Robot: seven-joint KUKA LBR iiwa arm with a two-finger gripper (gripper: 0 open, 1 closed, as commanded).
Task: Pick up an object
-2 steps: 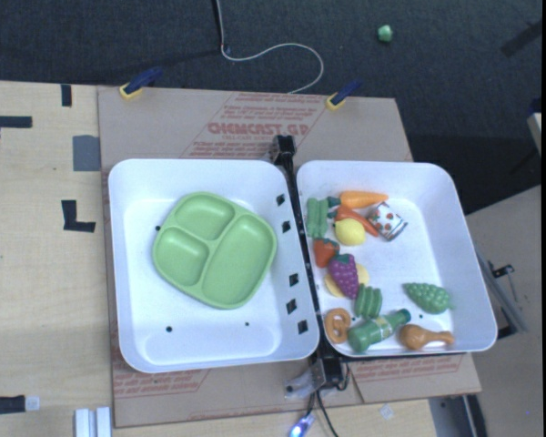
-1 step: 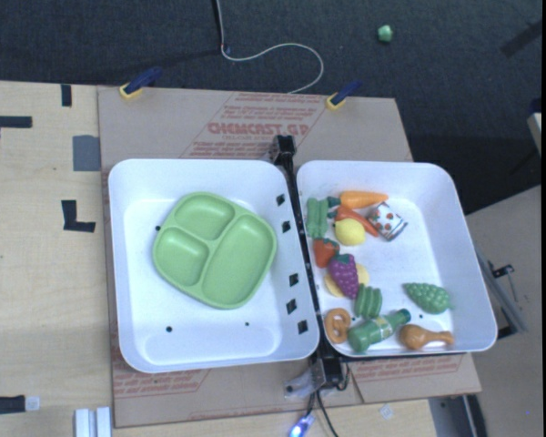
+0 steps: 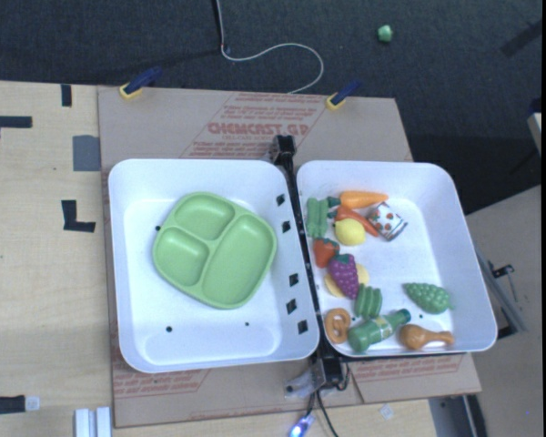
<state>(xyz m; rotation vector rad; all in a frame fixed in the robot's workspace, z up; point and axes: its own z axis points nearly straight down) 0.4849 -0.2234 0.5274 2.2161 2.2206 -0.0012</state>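
Toy food crowds the right bin [image 3: 455, 209]: a drumstick [image 3: 425, 338] and green bottle [image 3: 376, 330] at its near edge, purple grapes [image 3: 343, 274], a lemon [image 3: 349, 233] and carrot [image 3: 363, 198] farther back. Left bin [image 3: 127, 244] holds a green divided plate [image 3: 215, 248]. Both sit on cardboard [image 3: 255, 126] over the table [image 3: 36, 271].

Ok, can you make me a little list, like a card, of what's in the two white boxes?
left bin: one green plate with three sections
right bin: a pile of toy food
top of pile: orange carrot, yellow lemon
middle: purple grapes
front edge: green bottle, pretzel, brown drumstick
right side: bumpy green piece
floor behind bench: small green ball
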